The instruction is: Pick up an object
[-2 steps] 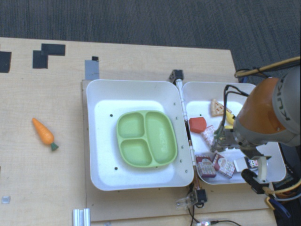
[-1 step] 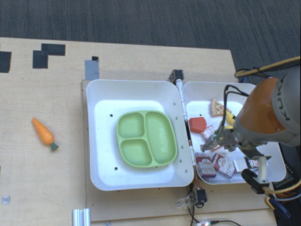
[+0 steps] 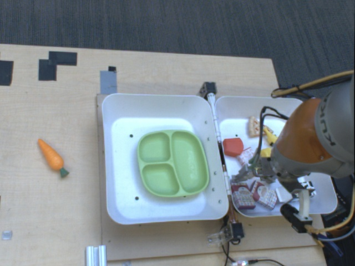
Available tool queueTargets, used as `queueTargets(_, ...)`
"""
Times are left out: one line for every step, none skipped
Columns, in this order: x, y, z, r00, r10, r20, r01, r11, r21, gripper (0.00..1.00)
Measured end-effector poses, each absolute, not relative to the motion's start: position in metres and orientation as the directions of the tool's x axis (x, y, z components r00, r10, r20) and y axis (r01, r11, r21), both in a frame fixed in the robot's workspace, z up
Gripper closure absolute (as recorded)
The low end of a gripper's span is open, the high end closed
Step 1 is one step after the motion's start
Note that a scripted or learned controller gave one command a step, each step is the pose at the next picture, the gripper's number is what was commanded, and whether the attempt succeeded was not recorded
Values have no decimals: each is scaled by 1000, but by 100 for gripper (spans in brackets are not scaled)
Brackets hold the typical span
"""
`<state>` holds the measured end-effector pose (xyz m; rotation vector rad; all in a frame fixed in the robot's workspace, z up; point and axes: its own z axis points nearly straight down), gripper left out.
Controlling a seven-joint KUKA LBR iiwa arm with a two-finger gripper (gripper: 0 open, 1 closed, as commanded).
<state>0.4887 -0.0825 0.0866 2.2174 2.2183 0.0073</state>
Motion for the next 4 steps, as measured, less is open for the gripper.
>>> queueTargets(491, -82, 98, -2, 1000, 0, 1000, 2, 12, 100)
queueTargets(491, -82, 98, -3, 1000, 0, 1000, 3, 12, 0)
queueTargets(492, -81, 109, -5, 1000, 1, 1000, 5, 16, 100)
queueTargets(492, -81, 109, -5, 1000, 1, 1000, 5, 15, 0)
